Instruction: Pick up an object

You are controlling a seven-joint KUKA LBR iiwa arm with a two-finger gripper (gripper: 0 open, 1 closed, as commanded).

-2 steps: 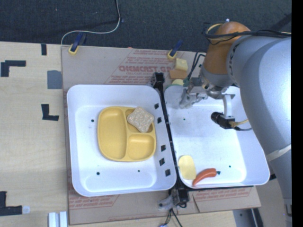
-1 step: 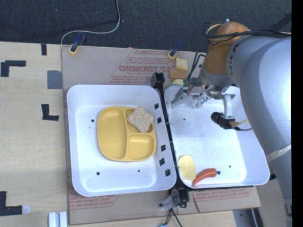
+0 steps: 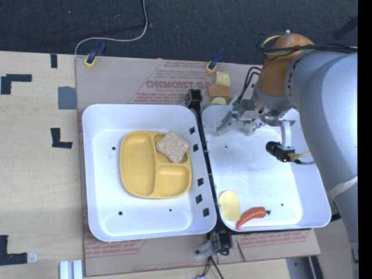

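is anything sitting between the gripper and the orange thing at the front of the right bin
Nothing visible does. The gripper is over the back of the right bin, and the orange piece lies at the front beside a pale yellow piece. The bin floor between them is bare; the yellow piece sits to the side, touching or nearly so.

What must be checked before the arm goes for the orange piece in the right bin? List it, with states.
1. Target in view: orange piece lies at the right bin's near edge: ok.
2. Space around it: pale yellow piece lies right beside it, possibly touching: not ok.
3. Gripper position: at the bin's far end, well away from the target: not ok.
4. Path between: bare bin floor: ok.
5. Gripper carrying anything: cannot tell.
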